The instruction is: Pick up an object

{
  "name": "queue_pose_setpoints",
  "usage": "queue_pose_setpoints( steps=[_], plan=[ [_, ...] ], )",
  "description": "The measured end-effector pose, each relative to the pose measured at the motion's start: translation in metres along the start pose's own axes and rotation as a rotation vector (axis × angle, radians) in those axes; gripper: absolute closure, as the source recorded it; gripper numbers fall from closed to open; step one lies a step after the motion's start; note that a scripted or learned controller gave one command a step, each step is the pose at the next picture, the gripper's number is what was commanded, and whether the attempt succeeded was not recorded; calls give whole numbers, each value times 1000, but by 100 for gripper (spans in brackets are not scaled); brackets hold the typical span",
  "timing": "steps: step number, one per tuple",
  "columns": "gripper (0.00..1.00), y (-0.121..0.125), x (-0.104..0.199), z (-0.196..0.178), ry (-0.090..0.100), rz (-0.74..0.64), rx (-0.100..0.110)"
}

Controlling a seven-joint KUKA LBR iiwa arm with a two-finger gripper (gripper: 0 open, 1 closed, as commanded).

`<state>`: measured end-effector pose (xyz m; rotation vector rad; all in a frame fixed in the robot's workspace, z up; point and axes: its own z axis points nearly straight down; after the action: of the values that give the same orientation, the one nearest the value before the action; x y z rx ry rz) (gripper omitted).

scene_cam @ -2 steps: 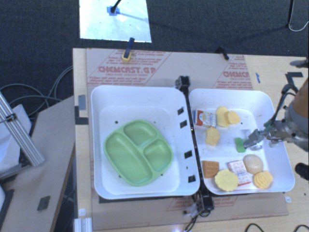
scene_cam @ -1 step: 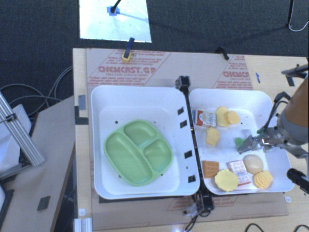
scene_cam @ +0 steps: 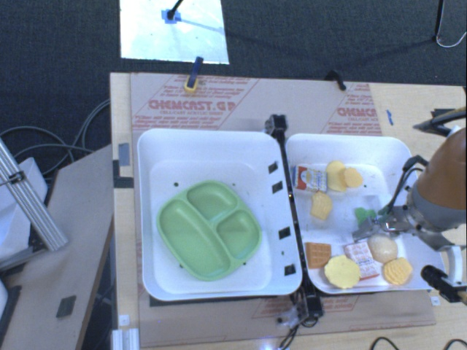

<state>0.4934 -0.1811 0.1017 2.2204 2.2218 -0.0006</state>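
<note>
Arm: comes in from the right, grey with the orange band showing above the wrist, hanging over the right bin point(scene_cam: 398, 146).
Claw point(scene_cam: 365, 232): down low in the right bin, tips pointing left, sitting just beside the pale round food piece point(scene_cam: 383, 249). Honestly can't tell if it's open or closed from this angle, and nothing is visibly in it.
Right bin contents: a small packet with a red label point(scene_cam: 309, 178) up near the divider, two yellow round pieces point(scene_cam: 343, 176) right next to it, a yellow chunk point(scene_cam: 321, 205) below those, a little green bit point(scene_cam: 363, 214) near the claw tips.
Front row of right bin: tan square cracker point(scene_cam: 318, 254), flat yellow disc point(scene_cam: 341, 271), a red-and-white wrapper point(scene_cam: 361, 258), and a ridged yellow chip-looking thing point(scene_cam: 398, 271) at the far right.
Left bin point(scene_cam: 168, 152): just holds a green divided plate point(scene_cam: 209, 229), lying flat at a tilt to the bin walls.
Table point(scene_cam: 241, 100): both bins side by side on a board with red print.
</note>
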Motion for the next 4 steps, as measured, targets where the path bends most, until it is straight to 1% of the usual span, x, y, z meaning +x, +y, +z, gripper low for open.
queue_pose_setpoints(
  steps=[1,2,3,4],
  plan=[
    [0,1,0,18,1,-1,0],
    [100,2,0,7,0,-1,-4],
    [100,12,-5,-51,-2,-4,-7],
    [100,5,-9,-109,-2,-3,-7]
  ],
)
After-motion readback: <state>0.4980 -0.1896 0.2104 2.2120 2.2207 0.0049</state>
